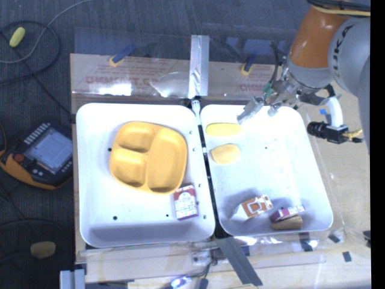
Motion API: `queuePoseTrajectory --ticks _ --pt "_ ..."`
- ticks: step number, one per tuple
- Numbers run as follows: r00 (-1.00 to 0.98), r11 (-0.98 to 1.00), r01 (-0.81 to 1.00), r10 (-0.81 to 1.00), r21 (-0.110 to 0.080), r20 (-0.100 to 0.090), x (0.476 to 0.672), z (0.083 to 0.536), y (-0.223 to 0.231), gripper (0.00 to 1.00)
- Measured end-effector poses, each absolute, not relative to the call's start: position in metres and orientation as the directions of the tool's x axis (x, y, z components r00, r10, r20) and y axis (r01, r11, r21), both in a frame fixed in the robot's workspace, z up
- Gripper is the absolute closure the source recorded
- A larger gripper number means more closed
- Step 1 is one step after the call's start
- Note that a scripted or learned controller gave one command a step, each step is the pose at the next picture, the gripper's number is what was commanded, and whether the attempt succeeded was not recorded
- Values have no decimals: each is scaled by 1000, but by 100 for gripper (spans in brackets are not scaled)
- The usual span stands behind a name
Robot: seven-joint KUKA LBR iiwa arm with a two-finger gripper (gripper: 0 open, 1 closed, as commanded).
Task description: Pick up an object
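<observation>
Gripper (pixel 257 106) hangs over the back edge of the right bin (pixel 313 161), holding nothing; whether its fingers are spread I cannot tell. Nearest are two yellow pieces (pixel 224 129) at that bin's back-left corner, so I judge it should drop squarely over one, clear of the wall.

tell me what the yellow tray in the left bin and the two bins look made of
Yellow tray: probably moulded plastic, smooth with a soft sheen and rounded compartments. Left bin and right bin: likely thin formed plastic, glossy white, with rounded corners and light glare; painted metal can't be ruled out.
</observation>
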State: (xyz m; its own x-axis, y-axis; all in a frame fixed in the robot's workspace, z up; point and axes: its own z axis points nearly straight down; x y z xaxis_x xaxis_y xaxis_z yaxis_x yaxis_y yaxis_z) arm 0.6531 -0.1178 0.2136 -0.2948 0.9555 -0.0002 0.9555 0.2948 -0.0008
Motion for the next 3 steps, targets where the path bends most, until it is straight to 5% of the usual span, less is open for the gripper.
queuePoseTrajectory --ticks 1,2,3 --pt "-465 465 885 885 -2 -1 668 110 -108 0" --pt "-466 466 885 885 -3 0 668 120 -107 100" --pt "-466 466 885 885 2 -1 669 237 -76 100"
